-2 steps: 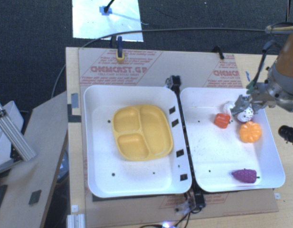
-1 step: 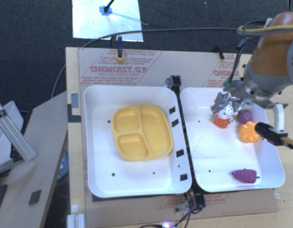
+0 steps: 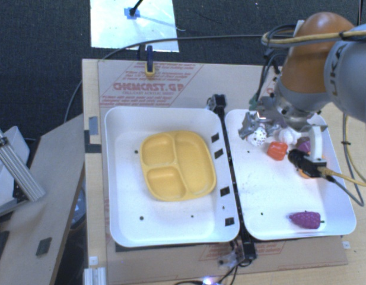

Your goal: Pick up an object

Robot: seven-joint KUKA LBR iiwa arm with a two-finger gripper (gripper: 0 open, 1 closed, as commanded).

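Dark carpet surrounds the bench (image 3: 171, 76), which is covered with a brown board printed with red letters. On it I see two shallow white bins side by side. My left bin (image 3: 120, 177) has a yellow divided plate (image 3: 177, 165) lying flat near its middle, with three compartments facing up.

My right bin (image 3: 271, 218) has several small objects. A purple object (image 3: 305, 219) lies alone near the front right corner, well apart from the others. An orange object (image 3: 277, 150) sits in the back part of the bin, and just beside it, to the left, is a small white object with dark dots (image 3: 260, 136), like a die. A white rounded object (image 3: 287, 135) and a little magenta piece (image 3: 302, 145) are close behind the orange one; I cannot tell if they touch.

My arm (image 3: 316, 52) comes in from the right and bends down over the back of the right bin. The gripper (image 3: 254, 126) is low at the back left area of this bin, very near the dotted white object. The metal parts are too small and tangled for me to read, so whether the gripper grasps anything, I cannot tell.
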